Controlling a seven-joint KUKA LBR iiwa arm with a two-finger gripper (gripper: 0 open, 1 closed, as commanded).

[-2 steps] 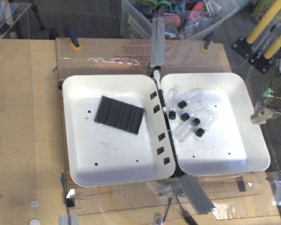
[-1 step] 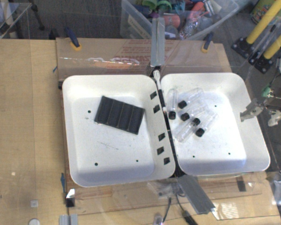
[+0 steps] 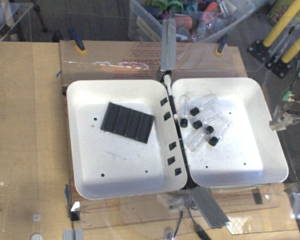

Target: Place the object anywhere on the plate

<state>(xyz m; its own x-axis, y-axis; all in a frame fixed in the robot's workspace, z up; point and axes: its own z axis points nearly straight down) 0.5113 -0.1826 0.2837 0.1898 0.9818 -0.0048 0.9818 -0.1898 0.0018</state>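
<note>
Clustered near right bin's (image 3: 250, 159) left edge: clear black-capped vials (image 3: 202, 121), likely light, stiff, slippery, prone to rolling; best pinched mid-body. Dark ribbed plate (image 3: 127, 122) mid left bin (image 3: 90, 174). Gripper (image 3: 282, 118) beyond right bin's right edge, grip state impossible to tell.

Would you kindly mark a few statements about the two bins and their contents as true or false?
1. The dark ribbed plate lies in the left bin. True.
2. The clear bottles with black caps are stacked on the plate. False: they lie in the right bin, apart from the plate.
3. The plate lies square to the bin's walls. False: it is turned at a slant.
4. The bottles lie in a loose cluster near the divider between the bins. True.
5. A box of colourful items stands beyond the bins. True.
</note>
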